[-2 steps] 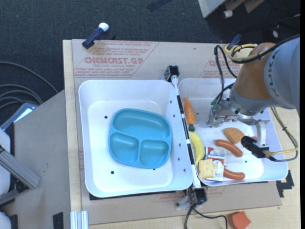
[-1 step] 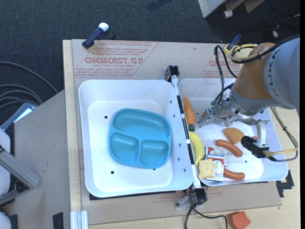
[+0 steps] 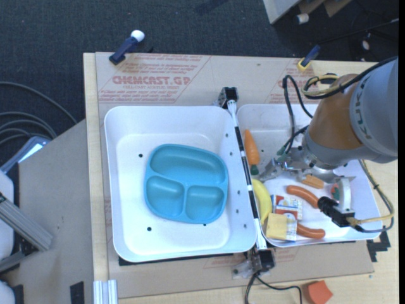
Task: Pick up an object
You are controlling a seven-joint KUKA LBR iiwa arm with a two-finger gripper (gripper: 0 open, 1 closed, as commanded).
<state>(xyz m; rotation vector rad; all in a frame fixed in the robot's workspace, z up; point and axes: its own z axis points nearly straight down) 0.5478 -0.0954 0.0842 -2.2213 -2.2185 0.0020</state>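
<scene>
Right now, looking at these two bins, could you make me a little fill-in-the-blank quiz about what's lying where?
1. The blue three-compartment plastic plate lies in the ____ bin.
2. The yellow toy banana lies against the right white bin's ____ wall.
3. The orange toy carrot lies in the same bin as the ____.
4. The grey arm with the orange band reaches over the ____ bin.

Missing words: left; left; banana; right

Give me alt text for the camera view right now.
The grey arm reaches from the right over the right bin, which holds a carrot, banana, two sausages and a cheese wedge. The left bin holds a blue divided plate.
</scene>
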